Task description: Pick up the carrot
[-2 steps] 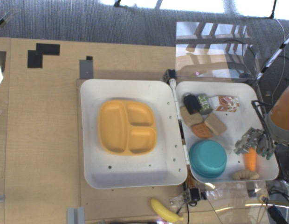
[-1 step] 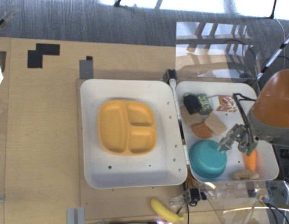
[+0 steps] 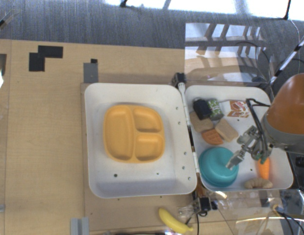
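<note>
The carrot [image 3: 264, 169] is a short orange piece lying near the front right corner of the right bin [image 3: 284, 180]. It sits just under the arm's wrist and is partly hidden by it. My gripper [image 3: 239, 151] hangs over the bin to the left of the carrot, and its fingers point down-left toward a teal bowl [image 3: 216, 168]. The fingers stand apart, one fingertip [image 3: 233, 161] over the bowl's rim, with nothing between them. The carrot lies apart from the fingertips, behind them to the right.
The right bin also holds an orange disc [image 3: 213, 137], a tan block [image 3: 226, 129], a black object [image 3: 202, 107], a red-and-white packet [image 3: 238, 109] and a tan knobbly piece [image 3: 257, 183]. A yellow divided tray [image 3: 134, 132] lies in the left bin [image 3: 93, 170]. A banana [image 3: 174, 221] lies on the bench.
</note>
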Controlling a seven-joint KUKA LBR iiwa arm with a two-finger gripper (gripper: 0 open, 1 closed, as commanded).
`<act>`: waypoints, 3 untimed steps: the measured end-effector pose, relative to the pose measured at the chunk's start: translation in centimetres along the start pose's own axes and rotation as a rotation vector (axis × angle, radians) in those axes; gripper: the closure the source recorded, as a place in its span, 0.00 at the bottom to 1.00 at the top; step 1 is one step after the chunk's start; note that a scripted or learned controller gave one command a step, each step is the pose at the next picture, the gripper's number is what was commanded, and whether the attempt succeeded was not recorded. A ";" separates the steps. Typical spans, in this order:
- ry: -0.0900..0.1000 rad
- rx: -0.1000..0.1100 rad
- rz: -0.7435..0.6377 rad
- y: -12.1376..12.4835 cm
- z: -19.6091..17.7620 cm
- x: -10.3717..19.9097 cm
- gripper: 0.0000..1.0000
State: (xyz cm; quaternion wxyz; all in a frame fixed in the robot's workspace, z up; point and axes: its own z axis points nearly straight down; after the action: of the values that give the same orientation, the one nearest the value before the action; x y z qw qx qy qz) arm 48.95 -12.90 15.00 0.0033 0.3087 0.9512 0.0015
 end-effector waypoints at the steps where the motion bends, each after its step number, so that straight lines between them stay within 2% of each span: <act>1: -0.013 -0.007 -0.078 -5.9 2.1 -5.0 0.00; 2: -0.014 -0.011 -0.235 -5.4 3.2 -5.6 0.00; 3: -0.035 -0.014 -0.532 -4.8 3.2 -5.9 0.00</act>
State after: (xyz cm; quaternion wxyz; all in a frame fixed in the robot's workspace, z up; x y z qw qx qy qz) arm 50.91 -20.18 11.86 0.0223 0.0477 0.9986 0.0016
